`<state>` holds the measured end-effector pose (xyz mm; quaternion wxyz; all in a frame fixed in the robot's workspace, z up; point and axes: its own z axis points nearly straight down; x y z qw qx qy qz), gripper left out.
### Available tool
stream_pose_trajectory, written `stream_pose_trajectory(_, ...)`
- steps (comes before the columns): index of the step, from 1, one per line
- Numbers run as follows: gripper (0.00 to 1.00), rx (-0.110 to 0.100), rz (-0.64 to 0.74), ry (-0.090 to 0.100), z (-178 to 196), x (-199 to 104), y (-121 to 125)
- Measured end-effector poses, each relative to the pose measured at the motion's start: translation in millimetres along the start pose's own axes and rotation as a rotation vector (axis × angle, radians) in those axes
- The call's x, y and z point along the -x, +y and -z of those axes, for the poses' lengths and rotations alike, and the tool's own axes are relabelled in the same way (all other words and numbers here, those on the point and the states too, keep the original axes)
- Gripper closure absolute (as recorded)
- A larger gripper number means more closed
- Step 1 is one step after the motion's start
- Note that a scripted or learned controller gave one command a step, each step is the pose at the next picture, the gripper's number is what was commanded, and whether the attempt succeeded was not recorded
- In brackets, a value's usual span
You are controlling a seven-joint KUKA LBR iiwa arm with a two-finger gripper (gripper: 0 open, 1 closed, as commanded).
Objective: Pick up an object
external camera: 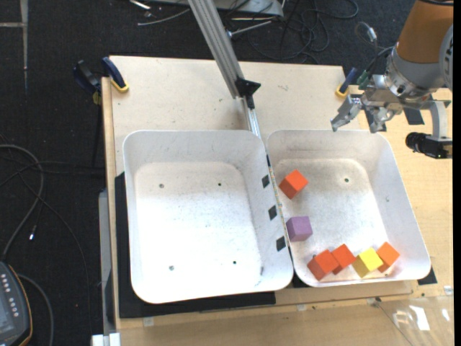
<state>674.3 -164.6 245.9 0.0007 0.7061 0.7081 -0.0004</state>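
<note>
Six small blocks lie in the right bin (403, 215), which serves here as the landmark. An orange cube (293, 183) sits toward the bin's left wall, in its upper half. Below it, also near the left wall, rests a purple cube (299, 228). Along the bin's lower edge runs a tight row: a red block (323, 264) at the left end, an orange-red block (343, 255) touching it, then a yellow block (369, 261), and an orange block (388, 254) at the right end, close to the bin's lower right corner. The row's blocks sit touching or just beside one another.

The gripper (361, 117) hangs above the bin's upper rim, near its upper right corner, well apart from every block. Its two fingers (344, 115) stand spread apart with a plain gap between them, and nothing sits in that gap. The grey arm with its orange band (425, 31) rises away to the upper right of the bin.

The left bin (144, 157) lies just beside the right bin, their rims touching or overlapping along the shared side. A slanted metal rail (216, 34) descends from the top toward the meeting point of the two bins' upper corners. Both bins rest on a pale wooden bench (187, 85), with a blue and yellow clamp (108, 74) at the bench's far left corner.
</note>
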Motion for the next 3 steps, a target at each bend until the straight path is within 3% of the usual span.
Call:
stream_pose_trajectory(1,0.0,-0.01,0.002,0.005,-100,-53,-43)
stream_pose_trajectory(2,0.0,0.003,0.007,0.005,-48,-136,-77)
stream_pose_trajectory(3,0.0,-0.005,-0.008,0.002,-51,-90,-147)
